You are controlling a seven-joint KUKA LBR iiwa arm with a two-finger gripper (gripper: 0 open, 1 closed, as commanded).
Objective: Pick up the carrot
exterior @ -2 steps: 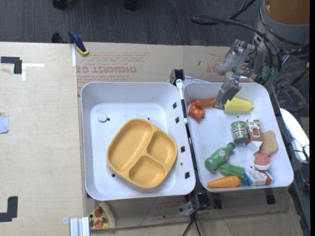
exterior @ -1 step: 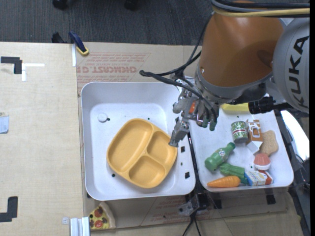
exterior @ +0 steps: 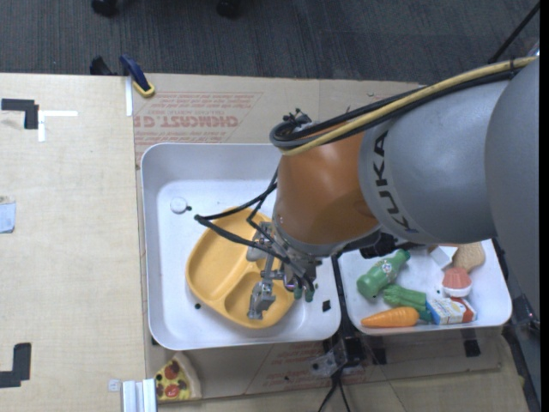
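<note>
Orange carrot (exterior: 390,318) well right of gripper (exterior: 260,299)

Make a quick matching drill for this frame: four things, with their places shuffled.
Things:
1. carrot
2. yellow dish
3. pincer
4. green bottle

Places:
A. over the yellow dish in the left bin
B. front edge of the right bin
C. lying in the left bin
D. right bin, behind the carrot

Pairs: 1-B, 2-C, 3-A, 4-D
</note>
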